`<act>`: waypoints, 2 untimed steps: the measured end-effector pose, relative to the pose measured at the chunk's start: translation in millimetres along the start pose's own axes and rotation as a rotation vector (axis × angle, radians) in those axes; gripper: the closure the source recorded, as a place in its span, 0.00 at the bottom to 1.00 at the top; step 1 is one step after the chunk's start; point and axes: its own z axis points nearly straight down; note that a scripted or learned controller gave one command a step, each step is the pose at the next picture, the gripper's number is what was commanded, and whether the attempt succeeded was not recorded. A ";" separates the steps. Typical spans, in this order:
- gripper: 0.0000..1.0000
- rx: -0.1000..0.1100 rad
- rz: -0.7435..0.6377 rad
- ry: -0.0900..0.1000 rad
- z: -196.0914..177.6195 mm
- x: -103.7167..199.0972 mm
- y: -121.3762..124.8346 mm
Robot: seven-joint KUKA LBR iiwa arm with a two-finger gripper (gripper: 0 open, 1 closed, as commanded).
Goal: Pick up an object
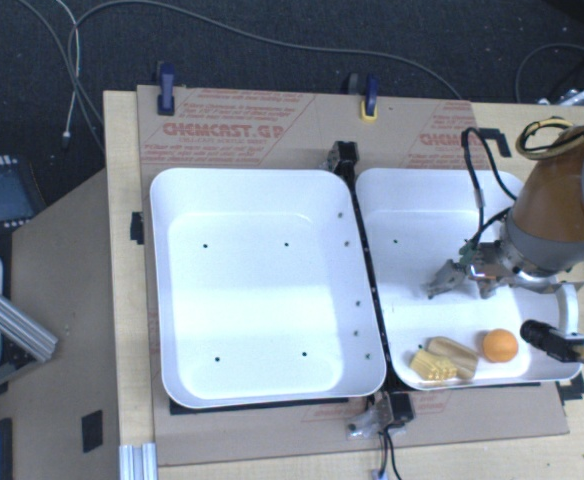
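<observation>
Right bin (pixel 412 208), near edge: corn-like yellow piece (pixel 432 366) touching a tan oblong piece (pixel 452 349), orange ball (pixel 500 345) just beside. Gripper (pixel 462 278) sits above them farther back, fingers spread, holding nothing. Objects lie toward the near rim from it; ball closest to the arm side. Left bin (pixel 262 188) beyond reach line.

Glossy smooth plastic bins (pixel 262 193) sit on matt printed cardboard (pixel 272 118) over pale wood.
</observation>
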 end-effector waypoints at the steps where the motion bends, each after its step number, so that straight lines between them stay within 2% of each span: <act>1: 1.00 -0.006 0.001 -0.002 -13.7 -0.7 1.6; 2: 1.00 -0.010 0.000 -0.002 -65.4 0.9 12.6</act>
